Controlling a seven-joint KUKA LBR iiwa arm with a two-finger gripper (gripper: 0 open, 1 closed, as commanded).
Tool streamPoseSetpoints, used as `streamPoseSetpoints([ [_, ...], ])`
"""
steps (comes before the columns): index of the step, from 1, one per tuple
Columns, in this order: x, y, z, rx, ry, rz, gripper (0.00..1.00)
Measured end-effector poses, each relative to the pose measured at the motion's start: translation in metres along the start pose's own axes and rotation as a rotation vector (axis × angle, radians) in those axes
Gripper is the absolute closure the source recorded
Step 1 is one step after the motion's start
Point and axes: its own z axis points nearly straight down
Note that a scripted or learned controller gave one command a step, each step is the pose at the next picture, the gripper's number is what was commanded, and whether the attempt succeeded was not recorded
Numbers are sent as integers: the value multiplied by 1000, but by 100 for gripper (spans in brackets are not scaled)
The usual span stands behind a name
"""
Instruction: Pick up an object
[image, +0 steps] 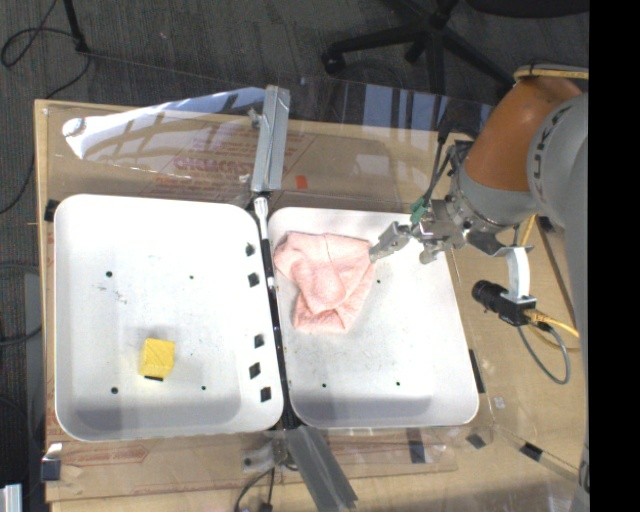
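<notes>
One crumpled pink cloth (323, 279), right bin (440, 400).

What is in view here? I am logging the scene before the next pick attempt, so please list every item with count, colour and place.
crumpled pink cloth: one, pink, upper left part of the right bin
small yellow block: one, yellow, lower left part of the left bin
shallow white bins: two, white, side by side on the bench
clear plastic sheet: one, transparent, on the bench behind the bins
grey arm with orange band: one, reaching in from the right
gripper: one, metal grey, at the cloth's upper right edge
</notes>
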Motion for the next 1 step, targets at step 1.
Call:
streamPoseSetpoints([
  [1,-1,15,118,-2,0,42,0],
])
